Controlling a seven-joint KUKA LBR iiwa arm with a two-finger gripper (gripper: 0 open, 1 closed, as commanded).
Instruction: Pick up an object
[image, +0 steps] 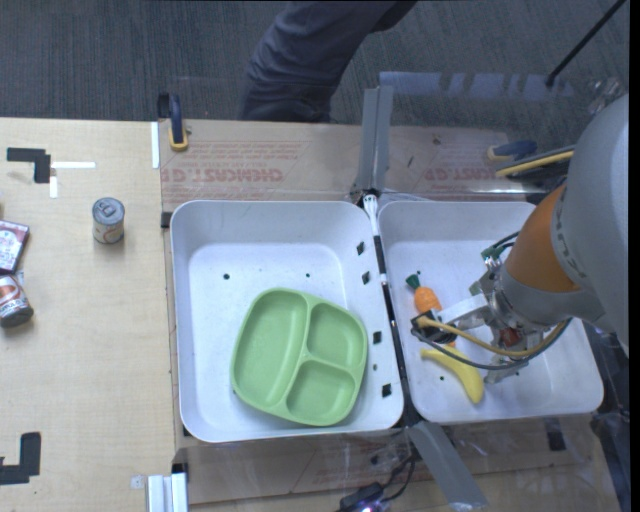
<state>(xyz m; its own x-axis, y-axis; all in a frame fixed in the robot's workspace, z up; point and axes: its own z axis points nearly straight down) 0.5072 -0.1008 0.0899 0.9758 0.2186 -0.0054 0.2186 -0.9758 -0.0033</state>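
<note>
Now | banana (456, 373) lies in right bin (545, 395), just beside gripper (482, 335), carrot (426, 298) near | probably light, smooth, curved, may slip; you'd pinch across its middle | gripper open or closed: cannot tell

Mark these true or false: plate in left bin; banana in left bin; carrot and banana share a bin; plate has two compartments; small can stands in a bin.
1. The green plate lies in the left bin. True.
2. The banana lies in the left bin. False: it lies in the right bin, near the front wall.
3. The carrot shares a bin with the banana. True.
4. The green plate has two compartments. False: it has three.
5. The small can stands in a bin. False: it stands on the wooden bench, left of both bins.
</note>
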